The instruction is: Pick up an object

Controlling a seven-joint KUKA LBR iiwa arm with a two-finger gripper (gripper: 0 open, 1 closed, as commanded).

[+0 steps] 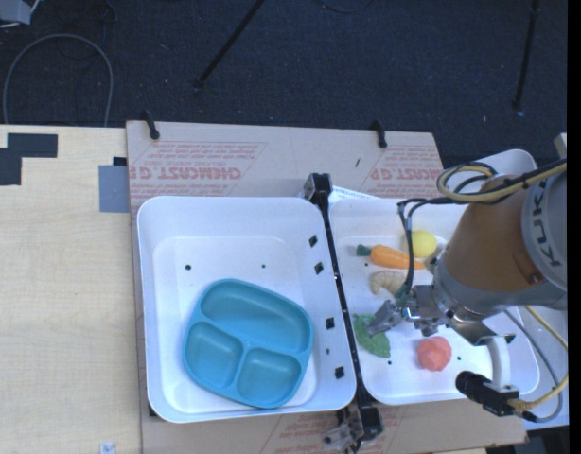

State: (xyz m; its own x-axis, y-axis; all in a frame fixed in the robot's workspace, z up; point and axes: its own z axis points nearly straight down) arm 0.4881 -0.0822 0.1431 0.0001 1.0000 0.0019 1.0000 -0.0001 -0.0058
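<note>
The arm reaches into the right bin (518, 386) from 3 o'clock, and its gripper (393, 315) sits low near that bin's middle, its grey fingers spread apart with nothing seen between them. Just at 7 o'clock of the gripper lies a green leafy piece (371, 337), close to or touching the nearer finger; which, I cannot tell. A red piece (434, 353) lies near at 4 o'clock, a pale piece (385, 281) at 12 o'clock, and beyond it a carrot (395, 256) beside a yellow ball (422, 244). The left bin (167, 225) holds a blue tray (248, 340), well apart from the gripper. By the look of it, the step in hand is the approach: the gripper is down among the pieces but has not yet grasped any. The next move probably calls for centring the open fingers over one piece, likely the green one, lowering until they straddle it, closing, then lifting straight up clear of the bin wall.
</note>
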